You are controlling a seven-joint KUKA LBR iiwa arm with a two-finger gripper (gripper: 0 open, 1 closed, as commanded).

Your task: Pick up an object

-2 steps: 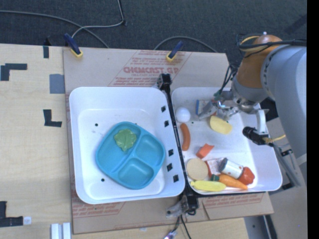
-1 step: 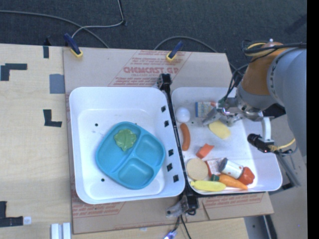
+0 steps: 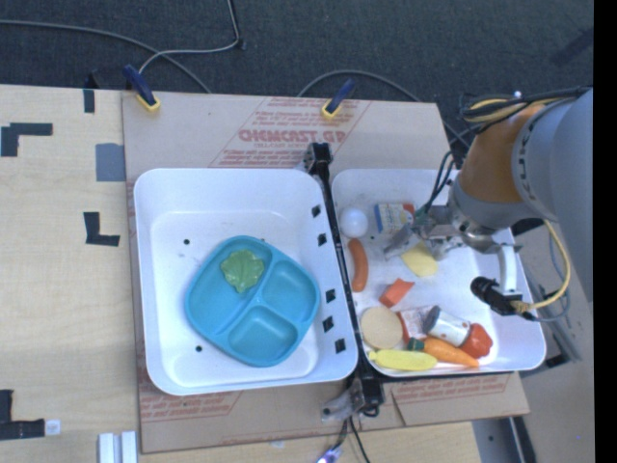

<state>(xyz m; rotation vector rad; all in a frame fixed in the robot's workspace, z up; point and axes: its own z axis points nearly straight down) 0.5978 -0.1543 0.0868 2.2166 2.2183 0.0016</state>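
Camera view shows the gripper point(image 3: 413, 231) low in the right bin point(image 3: 525, 360); whether it pinches anything I cannot tell. A pale yellow lemon-like piece point(image 3: 419, 261) lies just below it, touching or nearly so. Below the lemon, toys crowd the white floor, leaving little room.

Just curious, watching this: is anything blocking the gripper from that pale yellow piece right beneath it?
Nothing visible does. The gripper sits right above the pale yellow piece, and the orange wedge lies off to the side.
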